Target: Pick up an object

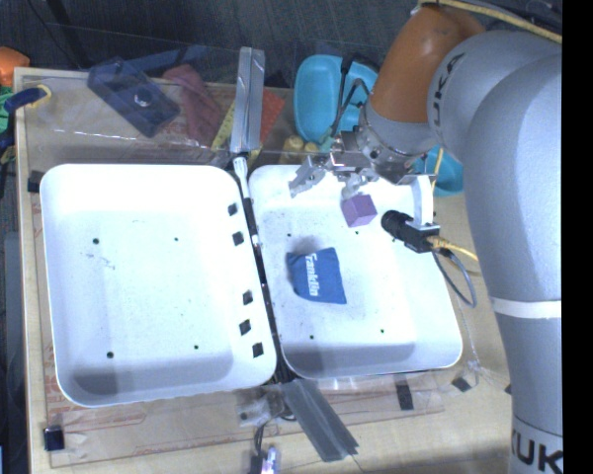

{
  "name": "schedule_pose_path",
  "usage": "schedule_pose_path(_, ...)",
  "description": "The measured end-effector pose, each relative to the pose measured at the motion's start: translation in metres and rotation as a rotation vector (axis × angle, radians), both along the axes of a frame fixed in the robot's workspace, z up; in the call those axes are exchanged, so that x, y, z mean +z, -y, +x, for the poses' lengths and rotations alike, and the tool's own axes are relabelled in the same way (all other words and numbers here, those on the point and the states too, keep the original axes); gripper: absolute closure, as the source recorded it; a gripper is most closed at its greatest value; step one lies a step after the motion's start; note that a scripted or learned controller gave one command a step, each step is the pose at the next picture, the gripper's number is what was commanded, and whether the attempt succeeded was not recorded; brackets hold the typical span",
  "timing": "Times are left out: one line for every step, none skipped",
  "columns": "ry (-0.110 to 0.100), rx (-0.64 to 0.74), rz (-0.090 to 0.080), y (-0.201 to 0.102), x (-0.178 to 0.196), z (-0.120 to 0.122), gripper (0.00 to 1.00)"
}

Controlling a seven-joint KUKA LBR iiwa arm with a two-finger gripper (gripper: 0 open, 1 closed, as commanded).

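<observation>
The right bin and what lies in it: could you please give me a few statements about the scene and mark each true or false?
1. A blue packet lies in the right bin. True.
2. A small purple block sits in the left bin. False: it is over the right bin, just below the gripper.
3. The blue packet touches the purple block. False: they lie apart.
4. The arm reaches in from the view's right. True.

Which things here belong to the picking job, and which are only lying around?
For the job:
- pincer, above the right bin
- purple block
- blue packet

Lying about:
- left bin
- blue plastic thing behind the bins
- dark cloth behind the left bin
</observation>
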State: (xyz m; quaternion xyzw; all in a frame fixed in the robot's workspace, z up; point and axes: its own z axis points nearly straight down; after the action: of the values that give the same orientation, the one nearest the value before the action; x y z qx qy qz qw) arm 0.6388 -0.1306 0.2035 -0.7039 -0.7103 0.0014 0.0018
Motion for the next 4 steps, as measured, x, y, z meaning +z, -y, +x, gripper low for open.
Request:
schedule_pose_path(0.001, 0.079, 0.000, 0.014, -0.109, -0.048, 0.00)
schedule_pose_path(0.002, 0.084, -0.001, 0.014, -0.098, -0.047, 1.00)
schedule_pose_path(0.002, 0.084, -0.002, 0.014, -0.098, -0.047, 0.00)
schedule_pose_path(0.002, 0.134, 0.000, 0.005, -0.112, -0.092, 0.00)
